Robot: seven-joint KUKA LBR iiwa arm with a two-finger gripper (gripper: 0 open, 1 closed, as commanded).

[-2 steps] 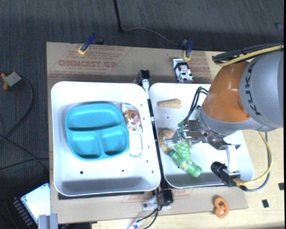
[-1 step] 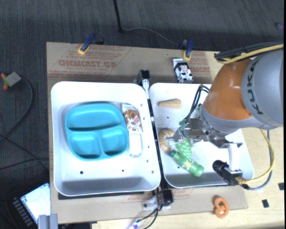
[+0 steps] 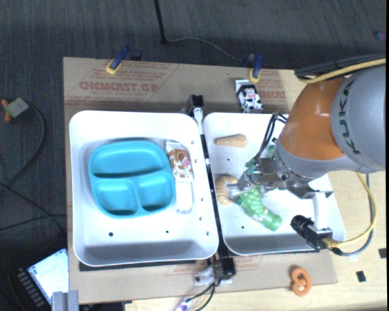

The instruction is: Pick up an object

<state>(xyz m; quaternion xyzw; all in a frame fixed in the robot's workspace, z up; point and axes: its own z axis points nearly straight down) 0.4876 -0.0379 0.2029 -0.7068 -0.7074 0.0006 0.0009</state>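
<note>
Partly hidden green toy [image 3: 259, 210] under hand [image 3: 251, 185]

Bins [image 3: 142, 254] white. Divided tray [image 3: 129, 175] bright turquoise. Knobbly toy [image 3: 259, 211] green. Bread-roll shapes [image 3: 231, 140] tan. Arm [image 3: 324, 135] grey, orange band. Clamps [image 3: 118, 58] blue with yellow. Board [image 3: 117, 86] brown, red print. Floor [image 3: 65, 18] dark grey.

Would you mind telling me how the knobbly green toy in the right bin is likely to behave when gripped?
The knobbly green toy looks like soft rubber, so it would probably flex rather than crack. Its bumpy surface should resist slipping. Being elongated and lying flat on the right white bin floor, it might roll or pivot if nudged sideways.
</note>
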